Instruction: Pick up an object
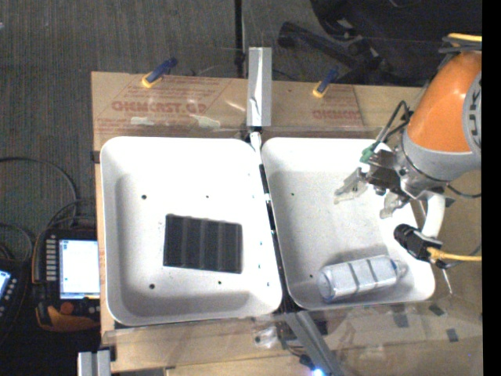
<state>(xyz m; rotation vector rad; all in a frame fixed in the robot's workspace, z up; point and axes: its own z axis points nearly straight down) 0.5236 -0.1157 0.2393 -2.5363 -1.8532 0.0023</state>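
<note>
Reaching in from the right, I hold my claw (366, 197) above the right bin (313, 178), near its upper right part. Its two pale fingers (348, 186) are spread apart with nothing between them. A clear plastic bottle (362, 277) lies on its side along the lower edge of this same bin, well below my claw and not touching it. In the left bin (125, 171) a dark ribbed rectangular tray (203, 244) rests flat near the middle. Both bins sit side by side on the tabletop (188, 108), their inner rims touching.
</note>
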